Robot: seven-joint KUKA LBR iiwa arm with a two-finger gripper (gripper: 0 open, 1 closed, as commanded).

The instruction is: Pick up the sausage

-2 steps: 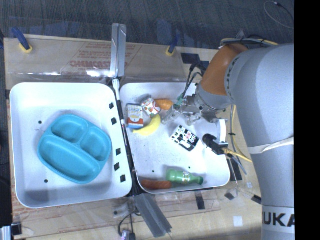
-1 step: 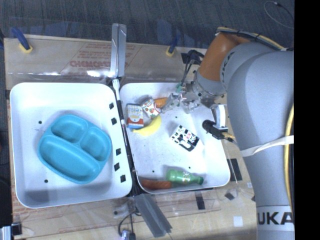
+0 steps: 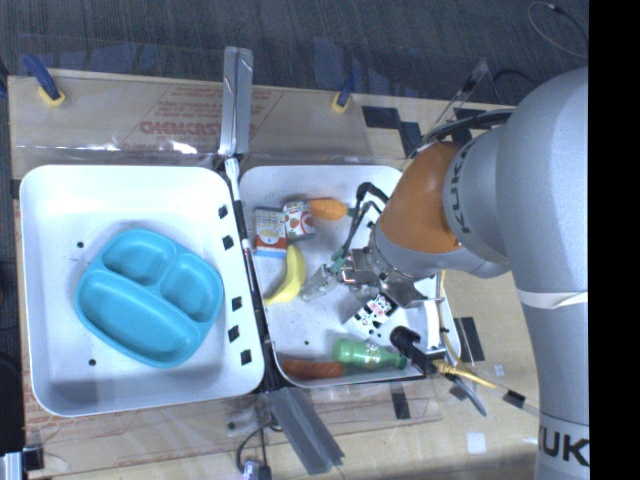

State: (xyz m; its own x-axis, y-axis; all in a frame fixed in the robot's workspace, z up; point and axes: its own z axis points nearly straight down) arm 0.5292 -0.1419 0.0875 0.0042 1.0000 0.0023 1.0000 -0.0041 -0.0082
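The sausage [image 3: 313, 370] is a reddish-brown link lying flat along the near wall of the right bin [image 3: 300, 183]. A green bottle [image 3: 366, 354] lies just to its right, almost touching it. My gripper [image 3: 333, 271] hangs over the middle of the right bin, beside the banana [image 3: 289, 274] and well up-view of the sausage. The arm's orange band [image 3: 425, 208] and grey wrist cover the bin's right side. Nothing is visibly held.
An orange item [image 3: 327, 208], a small can [image 3: 298, 218] and a carton [image 3: 268, 231] sit at the far end of the right bin. A black-and-white object [image 3: 374, 313] lies under the wrist. The left bin [image 3: 40, 268] holds a blue compartment plate [image 3: 150, 298].
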